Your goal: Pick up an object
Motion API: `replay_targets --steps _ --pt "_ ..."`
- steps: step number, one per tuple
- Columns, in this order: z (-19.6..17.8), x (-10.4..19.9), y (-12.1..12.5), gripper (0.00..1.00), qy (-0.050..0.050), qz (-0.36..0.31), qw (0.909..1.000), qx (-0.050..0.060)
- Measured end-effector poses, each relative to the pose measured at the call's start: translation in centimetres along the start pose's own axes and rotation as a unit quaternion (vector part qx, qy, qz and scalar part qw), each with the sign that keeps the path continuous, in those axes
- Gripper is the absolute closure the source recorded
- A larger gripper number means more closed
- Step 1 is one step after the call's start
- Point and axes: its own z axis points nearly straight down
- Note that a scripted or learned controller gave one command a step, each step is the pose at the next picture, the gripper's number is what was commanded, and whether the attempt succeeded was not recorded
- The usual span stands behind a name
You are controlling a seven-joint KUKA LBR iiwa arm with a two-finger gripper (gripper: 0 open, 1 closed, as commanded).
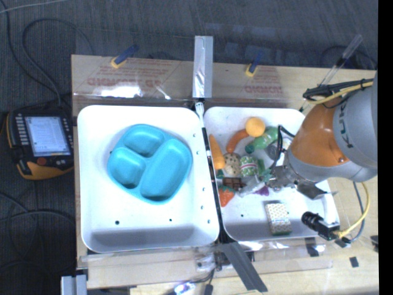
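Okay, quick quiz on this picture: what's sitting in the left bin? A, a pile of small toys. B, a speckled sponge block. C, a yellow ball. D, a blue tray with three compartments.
D: the blue divided tray lies alone in the left bin, while the yellow ball, the speckled block and the small toys sit in the right bin.

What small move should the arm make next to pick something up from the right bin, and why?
Probably a short descent onto the cluttered pile. The gripper sits low in the right bin, at the edge of the heap beside the green bottle and the carrot. I can't see anything between its fingers, so no object looks secured yet.
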Motion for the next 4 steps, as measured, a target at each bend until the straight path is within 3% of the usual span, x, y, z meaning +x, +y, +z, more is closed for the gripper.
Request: replay_targets --steps 1,2,3,4 --pt "-1.0 0.1 0.2 1.0 0.001 -0.001 1.0 -0.001" --pt "-13.7 -2.2 8.6 1.0 0.0 0.091 0.9958 0.006" --pt "-13.7 -2.2 8.6 0.0 0.0 0.091 0.9958 0.006" --pt "0.3 -2.0 12.9 0.0 -0.001 0.158 0.9874 0.001"
